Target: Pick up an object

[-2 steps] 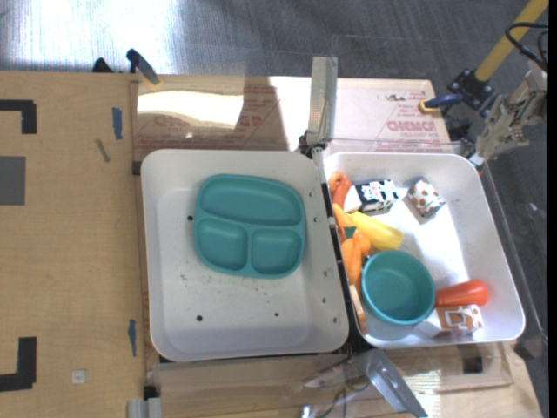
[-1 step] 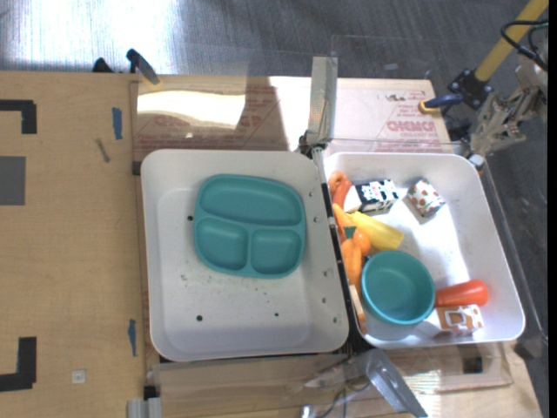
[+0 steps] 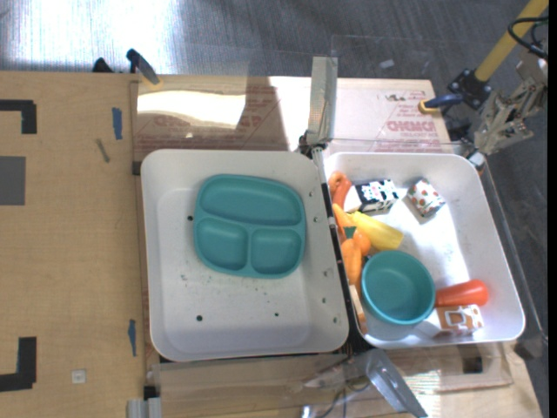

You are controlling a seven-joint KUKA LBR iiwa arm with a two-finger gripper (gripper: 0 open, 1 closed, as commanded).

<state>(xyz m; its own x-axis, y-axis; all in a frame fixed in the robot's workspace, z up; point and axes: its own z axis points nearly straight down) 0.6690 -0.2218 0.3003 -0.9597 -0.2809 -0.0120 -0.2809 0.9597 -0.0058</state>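
The left bin (image 3: 165,259) holds a teal divided plate (image 3: 248,225). Crowded into the right bin (image 3: 487,225) are a teal bowl (image 3: 398,287), a yellow banana-shaped toy (image 3: 376,229), orange carrot-like pieces (image 3: 352,255), a black-and-white block (image 3: 376,194), a small white box with red spots (image 3: 425,197), a red-orange toy (image 3: 461,293) and a white-and-orange box (image 3: 459,319). My gripper (image 3: 503,124) hangs outside the right bin, just past its far right corner, well apart from every object. Nothing is seen in it.
A brown cardboard sheet (image 3: 61,233) lies left of the bins. A metal post (image 3: 322,103) stands at the back between the bins. A yellow bar (image 3: 513,33) slants above the gripper. Metal parts (image 3: 392,390) lie at the front edge.
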